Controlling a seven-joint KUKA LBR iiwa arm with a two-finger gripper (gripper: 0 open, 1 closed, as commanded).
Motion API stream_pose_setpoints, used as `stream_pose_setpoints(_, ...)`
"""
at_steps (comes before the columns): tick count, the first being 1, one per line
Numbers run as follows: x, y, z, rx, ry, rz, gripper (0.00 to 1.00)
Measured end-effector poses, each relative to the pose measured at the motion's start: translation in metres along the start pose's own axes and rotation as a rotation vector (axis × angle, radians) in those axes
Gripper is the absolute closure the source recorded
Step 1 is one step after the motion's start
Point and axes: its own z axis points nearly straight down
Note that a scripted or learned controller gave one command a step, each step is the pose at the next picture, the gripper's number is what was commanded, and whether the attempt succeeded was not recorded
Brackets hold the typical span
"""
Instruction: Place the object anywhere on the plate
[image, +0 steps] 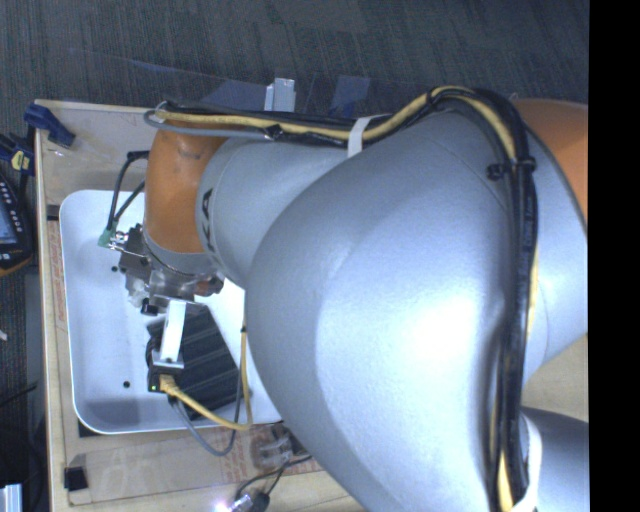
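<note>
Bearing to the object I cannot tell, nor my gripper's (150, 293) state, as it hangs over the white bin (92, 330) at frame left.

I see the wooden bench (100, 135) carrying a shallow white bin (85, 310), which lies directly beneath the gripper (145, 295).

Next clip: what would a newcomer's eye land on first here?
The huge grey arm dominates, looming across the view's centre and right. Its orange band stands out at upper left, where the wrist reaches over a white bin along the left side.
</note>
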Motion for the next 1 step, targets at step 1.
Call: stream_pose_setpoints(1, -0.0132, 0.0736, 0.0069, -0.003, 0.003, 0.192, 1.00)
